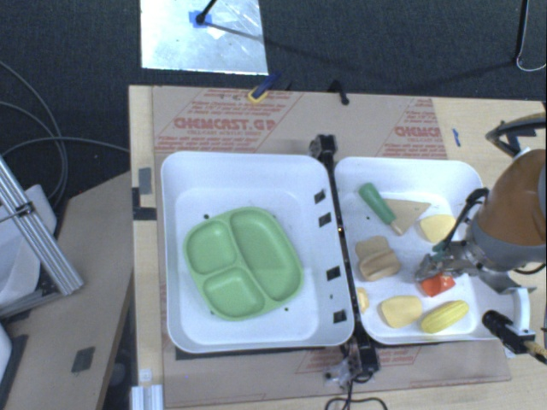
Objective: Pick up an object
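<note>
While the claw [438,267] hangs low in the right bin [402,171], touching a small red-orange piece [438,285], I cannot tell its state. That piece lies between the tan bread-like block [377,259] and the yellow corn [444,316]. It looks like light, stiff, smooth plastic, likely slippery; pinching across its narrow sides seems best.

Dark carpeted floor around a cardboard-topped desk.

The desk [282,114] wears brown cardboard printed with red lettering. Behind it, on the dark blue-grey floor [68,32], lies a shiny silver sheet [201,24] with blue tape. Black cables [34,143] loop at the left, beside an aluminium frame [34,237] and a tan side surface [94,314].
</note>
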`<move>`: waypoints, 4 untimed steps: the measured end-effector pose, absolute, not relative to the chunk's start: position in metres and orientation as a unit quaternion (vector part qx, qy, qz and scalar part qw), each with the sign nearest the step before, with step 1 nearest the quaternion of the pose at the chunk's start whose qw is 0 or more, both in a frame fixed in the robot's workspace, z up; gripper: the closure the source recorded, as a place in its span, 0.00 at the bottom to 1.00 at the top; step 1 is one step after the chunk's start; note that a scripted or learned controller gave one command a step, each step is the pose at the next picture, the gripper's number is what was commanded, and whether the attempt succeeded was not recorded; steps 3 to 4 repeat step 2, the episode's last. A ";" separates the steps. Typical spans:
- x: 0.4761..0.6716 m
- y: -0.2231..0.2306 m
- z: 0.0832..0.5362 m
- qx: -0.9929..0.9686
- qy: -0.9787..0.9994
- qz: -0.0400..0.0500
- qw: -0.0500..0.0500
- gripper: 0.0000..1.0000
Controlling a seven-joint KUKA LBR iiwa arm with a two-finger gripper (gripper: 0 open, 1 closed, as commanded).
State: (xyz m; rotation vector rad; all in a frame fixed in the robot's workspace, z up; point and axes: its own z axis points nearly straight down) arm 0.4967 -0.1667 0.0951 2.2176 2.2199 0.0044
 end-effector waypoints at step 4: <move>0.486 -0.024 0.242 0.704 0.710 0.002 0.001 1.00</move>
